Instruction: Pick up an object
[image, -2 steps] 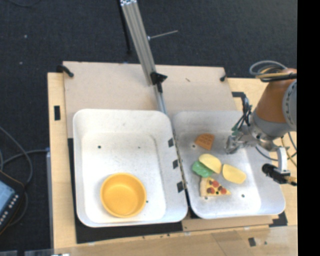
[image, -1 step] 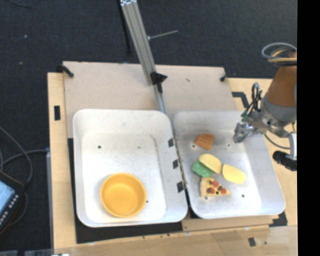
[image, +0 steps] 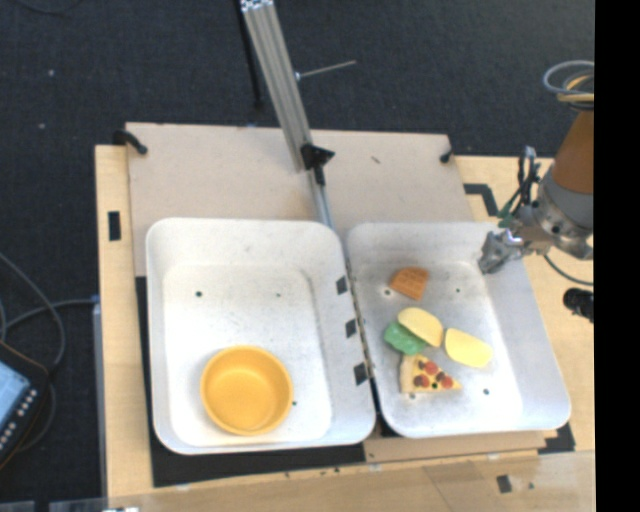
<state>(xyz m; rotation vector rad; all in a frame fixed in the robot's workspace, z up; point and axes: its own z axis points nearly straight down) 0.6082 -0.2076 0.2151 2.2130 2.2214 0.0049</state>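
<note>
Beside yellow, green, orange toy foods (image: 420, 325), gripper (image: 497, 252), grip state unclear

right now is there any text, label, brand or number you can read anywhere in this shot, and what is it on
None: no readable text, label, brand or number.
Yellow bowl: plain.
Pizza slice toy: dots only, no letters.
Device at the left edge: lit screen too small and blurred to read.
White bins: dark specks, not writing.

A slanted metal rail (image: 285, 85) crosses the cardboard sheet (image: 220, 170) behind the bins.
</note>
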